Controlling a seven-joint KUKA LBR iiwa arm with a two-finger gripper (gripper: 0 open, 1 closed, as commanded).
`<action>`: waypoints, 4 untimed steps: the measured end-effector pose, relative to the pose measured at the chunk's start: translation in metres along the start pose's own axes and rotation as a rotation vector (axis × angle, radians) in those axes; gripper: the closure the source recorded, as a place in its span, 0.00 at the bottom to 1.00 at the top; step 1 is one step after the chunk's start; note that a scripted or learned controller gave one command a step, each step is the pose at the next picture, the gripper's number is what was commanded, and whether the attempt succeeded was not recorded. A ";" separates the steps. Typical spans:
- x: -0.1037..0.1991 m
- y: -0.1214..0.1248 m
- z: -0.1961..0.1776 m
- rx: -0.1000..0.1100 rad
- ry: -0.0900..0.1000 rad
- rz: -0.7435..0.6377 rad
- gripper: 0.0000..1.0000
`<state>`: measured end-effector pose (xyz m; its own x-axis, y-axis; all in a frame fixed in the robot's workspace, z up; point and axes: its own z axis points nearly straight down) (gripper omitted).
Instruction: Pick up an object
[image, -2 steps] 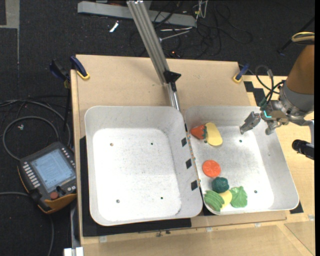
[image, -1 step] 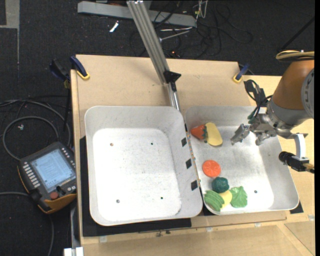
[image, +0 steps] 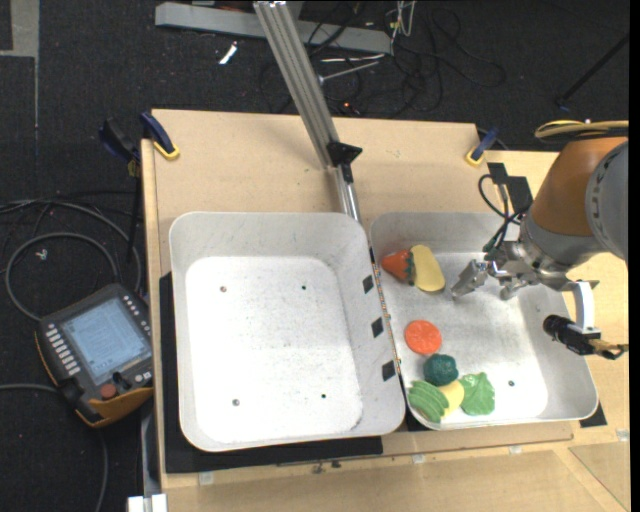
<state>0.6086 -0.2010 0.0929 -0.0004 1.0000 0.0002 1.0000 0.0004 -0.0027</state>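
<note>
The right bin (image: 560, 400) holds several small toys. A yellow banana-shaped piece (image: 428, 268) lies against a red-orange piece (image: 398, 264) at the bin's upper left. An orange disc (image: 422, 335) sits near the middle left. Below it cluster a dark teal lump (image: 439, 368), a striped green piece (image: 430, 401), a small yellow piece (image: 455, 395) and a light green lump (image: 479, 393). My gripper (image: 487, 280) hangs over the bin's upper middle, right of the banana piece, fingers spread open with nothing between them.
The left bin (image: 190, 250) lies beside the right one, a dark divider strip between them. A slanted metal pole (image: 300, 80) rises from the back of the bench. A teach pendant (image: 95, 345) rests on the floor at the left.
</note>
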 end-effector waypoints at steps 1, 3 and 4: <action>0.000 0.001 -0.013 -0.005 -0.001 -0.001 1.00; 0.006 0.005 -0.121 -0.010 -0.003 -0.003 1.00; 0.007 0.005 -0.185 -0.011 -0.004 -0.004 1.00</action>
<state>0.6137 -0.1939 0.2783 -0.0040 1.0000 -0.0033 1.0000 0.0040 0.0087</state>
